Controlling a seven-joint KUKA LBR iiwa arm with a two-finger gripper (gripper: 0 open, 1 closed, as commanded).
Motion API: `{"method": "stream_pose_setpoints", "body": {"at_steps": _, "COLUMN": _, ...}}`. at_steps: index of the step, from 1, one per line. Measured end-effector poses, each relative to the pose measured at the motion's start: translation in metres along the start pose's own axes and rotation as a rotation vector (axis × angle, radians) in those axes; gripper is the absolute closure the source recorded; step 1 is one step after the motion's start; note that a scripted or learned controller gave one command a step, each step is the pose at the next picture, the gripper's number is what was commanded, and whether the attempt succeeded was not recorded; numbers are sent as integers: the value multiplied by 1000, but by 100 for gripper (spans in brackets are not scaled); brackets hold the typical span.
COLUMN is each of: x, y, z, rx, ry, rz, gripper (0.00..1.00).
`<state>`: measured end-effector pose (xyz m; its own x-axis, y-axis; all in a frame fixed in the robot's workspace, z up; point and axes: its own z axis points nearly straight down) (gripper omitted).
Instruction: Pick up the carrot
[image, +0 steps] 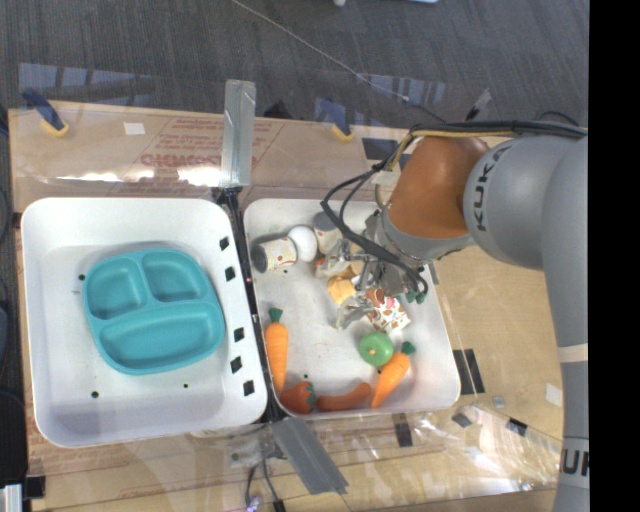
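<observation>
Two orange carrots lie in the right bin (438, 370). One carrot (276, 347) runs along the bin's left wall, green top pointing to the back. The other carrot (391, 379) lies slanted near the front right corner, just below a green apple (376, 348). My gripper (365, 298) hangs low over the middle of the bin, above a yellow block (342, 290) and a patterned white-and-red item (388, 316). It is well apart from both carrots. The wrist and cables hide what lies directly beneath it.
A brown sausage (345, 398) and a red piece (296, 397) lie along the front wall. A white ball (301, 238) and a dark object (262, 252) sit at the back left. The left bin (40, 300) holds a teal divided plate (152, 305).
</observation>
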<state>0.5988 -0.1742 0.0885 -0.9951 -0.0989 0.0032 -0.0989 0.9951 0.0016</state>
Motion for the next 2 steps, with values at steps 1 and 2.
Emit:
{"method": "stream_pose_setpoints", "body": {"at_steps": 1, "x": -2, "y": 3, "z": -8, "rx": -1, "ry": 1, "rz": -9, "gripper": 100}}
{"method": "stream_pose_setpoints", "body": {"at_steps": 2, "x": -1, "y": 51, "z": -55, "rx": 1, "ry": -6, "rz": -200, "gripper": 100}}
